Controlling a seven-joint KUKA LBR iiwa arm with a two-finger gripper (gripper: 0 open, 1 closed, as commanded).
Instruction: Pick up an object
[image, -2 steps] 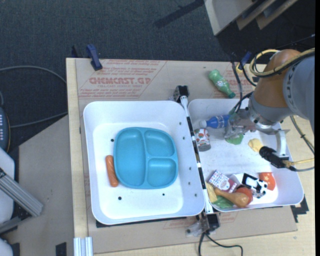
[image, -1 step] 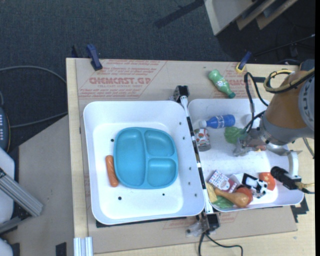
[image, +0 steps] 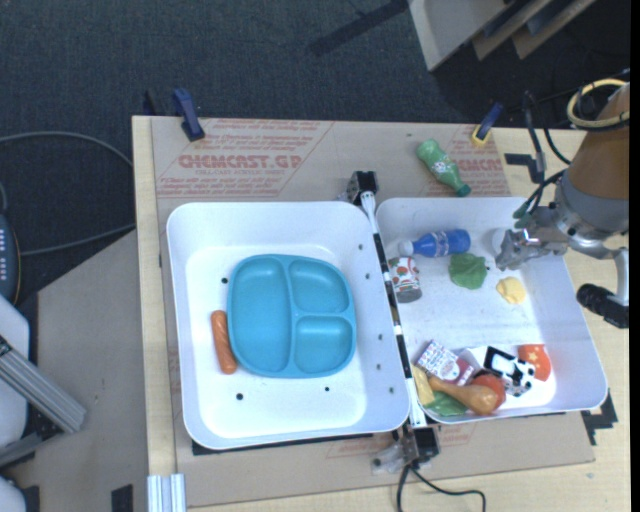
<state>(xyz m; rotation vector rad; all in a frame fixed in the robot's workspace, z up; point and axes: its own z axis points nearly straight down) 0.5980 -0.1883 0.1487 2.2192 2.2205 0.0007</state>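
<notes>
gripper (image: 510, 250) poised over right bin (image: 590, 345), finger state cannot be told | yellow piece (image: 511, 290) lies just below it, green piece (image: 467, 270) to its left

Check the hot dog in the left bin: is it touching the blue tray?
Touching. The camera view shows the hot dog lying right against the blue tray's left edge, with no white bin floor between them.

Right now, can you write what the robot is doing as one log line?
phase: reaching | gripper: low in right white bin | nearest: green leafy toy, small yellow toy | held: nothing seen
</notes>
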